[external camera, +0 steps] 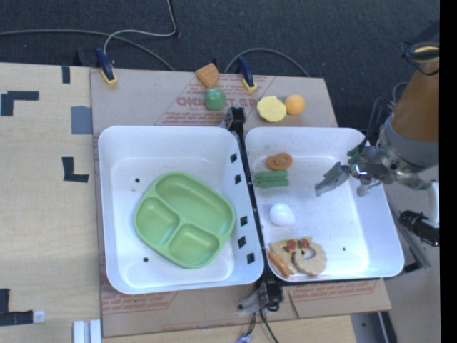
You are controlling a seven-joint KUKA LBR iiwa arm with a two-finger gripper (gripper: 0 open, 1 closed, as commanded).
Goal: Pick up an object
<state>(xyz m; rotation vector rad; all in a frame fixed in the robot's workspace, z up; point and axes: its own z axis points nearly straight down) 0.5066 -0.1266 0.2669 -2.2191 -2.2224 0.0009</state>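
- Nearest the camera, in the right bin (371, 259), a flat piece of toy food with small red and brown spots (300, 254) lies by the front wall, close to the divider between the bins.
- Just behind it, a white egg-shaped toy (281, 214) sits on the bin floor, apart from everything around it.
- In the left bin (114, 191), a green divided plate (185, 219) with three compartments lies flat and slightly turned.
- Farther back in the right bin, a green bean-like toy (271, 180) lies beside the divider, with a brown pretzel-shaped toy (278, 161) just behind it, the two nearly touching.
- The pincer (348, 177) hangs over the right half of the right bin, reaching in from the grey arm with its orange upper part (418, 116). Its two fingers are spread apart: one dark finger (328, 179) points left and down toward the bin floor, the other sits nearer the wrist. Nothing lies between them, and they touch none of the toys; the egg and the pretzel are well to their left.
- Behind the bins, on the cardboard sheet (171, 98) covering the bench, rest a yellow toy (271, 108) and an orange ball (294, 104) side by side, a green round toy (214, 99), and an orange-brown block (207, 74) farthest back.
- Two blue-and-yellow clamps (107, 66) grip the cardboard's far edge.
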